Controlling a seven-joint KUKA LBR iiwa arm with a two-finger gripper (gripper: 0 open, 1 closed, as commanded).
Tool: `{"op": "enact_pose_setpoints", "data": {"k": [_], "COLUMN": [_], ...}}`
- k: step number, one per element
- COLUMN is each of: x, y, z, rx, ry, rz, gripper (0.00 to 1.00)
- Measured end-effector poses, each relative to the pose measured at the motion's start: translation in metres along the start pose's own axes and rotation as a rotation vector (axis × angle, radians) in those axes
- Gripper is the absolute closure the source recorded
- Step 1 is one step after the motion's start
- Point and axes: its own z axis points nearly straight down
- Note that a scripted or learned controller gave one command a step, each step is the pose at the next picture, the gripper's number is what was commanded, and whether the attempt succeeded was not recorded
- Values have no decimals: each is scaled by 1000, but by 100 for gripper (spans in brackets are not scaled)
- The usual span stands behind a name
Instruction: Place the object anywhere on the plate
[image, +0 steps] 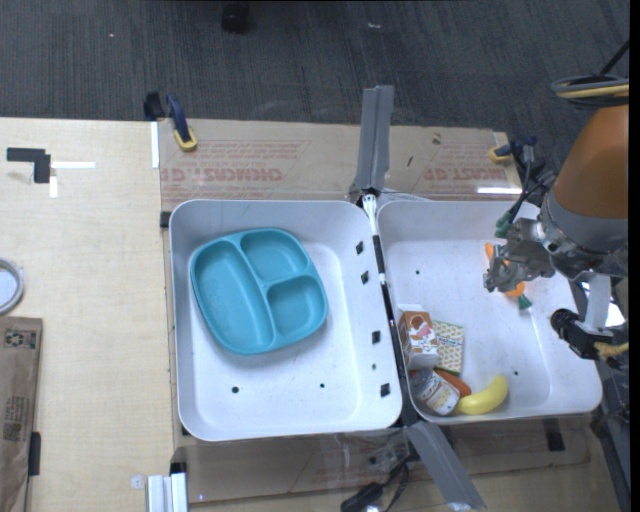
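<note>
A blue divided plate (258, 290) lies in the left bin (200, 400), toward its upper left. My gripper (507, 270) hangs over the right side of the right bin (450, 235), far from the plate. An orange carrot-like toy (516, 292) with a green tip pokes out on both sides of the fingers, and the gripper looks shut on it. Part of the toy is hidden by the fingers.
At the right bin's front lie a small carton (418, 335), a cracker packet (449, 347), a round can (436, 391) and a banana (483, 396). A raised divider (375, 250) separates the bins. The arm's orange band (600, 160) rises at the right.
</note>
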Motion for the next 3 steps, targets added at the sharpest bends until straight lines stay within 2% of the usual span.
{"op": "enact_pose_setpoints", "data": {"k": [1,2,3], "x": [75,120,228], "y": [-1,-17,-56], "z": [21,22,-3], "rx": [4,5,1], "ry": [-1,-2,-2], "rz": [118,328,168], "gripper": [100,100,100]}}
